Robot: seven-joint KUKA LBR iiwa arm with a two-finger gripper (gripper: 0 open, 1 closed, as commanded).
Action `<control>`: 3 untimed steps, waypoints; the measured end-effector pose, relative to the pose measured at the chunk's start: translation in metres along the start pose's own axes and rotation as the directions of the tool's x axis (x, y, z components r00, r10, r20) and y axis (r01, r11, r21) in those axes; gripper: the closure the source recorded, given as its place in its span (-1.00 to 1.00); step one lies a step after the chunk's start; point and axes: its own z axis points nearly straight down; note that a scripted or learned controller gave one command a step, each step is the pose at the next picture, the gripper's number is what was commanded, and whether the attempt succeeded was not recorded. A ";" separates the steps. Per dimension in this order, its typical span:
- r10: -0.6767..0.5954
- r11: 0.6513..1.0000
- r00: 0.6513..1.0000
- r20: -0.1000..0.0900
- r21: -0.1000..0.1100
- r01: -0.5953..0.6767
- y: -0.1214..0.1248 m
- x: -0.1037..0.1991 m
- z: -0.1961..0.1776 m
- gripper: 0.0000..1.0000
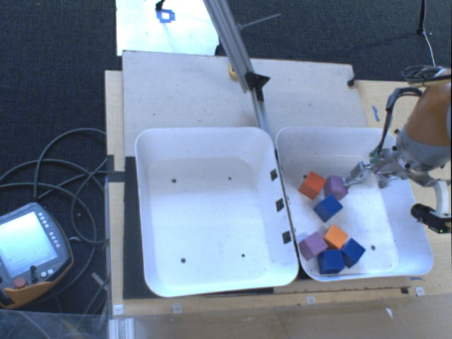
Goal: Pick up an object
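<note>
At the right edge of the view the arm [427, 122] is cut off, so just its orange band and grey wrist show above the right bin [406, 260]. The gripper [358, 174] reaches leftward and down from the wrist, and its tips are small and blurred against the white floor; whether they are spread or closed cannot be told. They end just beside the purple cube [335, 187], on its right, and it is unclear whether they touch it. Nothing can be seen gripped between them.

The purple cube sits close against an orange cube [311, 185] on its left, with a blue cube [328, 207] just below the pair. Nearer the front of the same bin lies a second cluster, packed tight: a pale purple cube [312, 245], a small orange cube [336, 236], a blue cube at the front [330, 261] and another blue cube to its right [353, 251]. Their touching edges are hard to separate.

The left bin [155, 189] stands beside the right one, the rims meeting. A metal pole [229, 34] slants across the board behind the bins, its top cut off by the upper edge. On the floor at left, a handheld control pad [28, 249] trails black cables [70, 182].
</note>
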 end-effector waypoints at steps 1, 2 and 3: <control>-0.003 1.000 1.000 0.002 -0.003 0.003 0.001 0.000 -0.012 1.00; -0.001 1.000 1.000 0.003 -0.005 0.001 0.002 -0.009 -0.073 1.00; -0.003 1.000 1.000 0.003 -0.007 0.003 0.006 -0.010 -0.138 1.00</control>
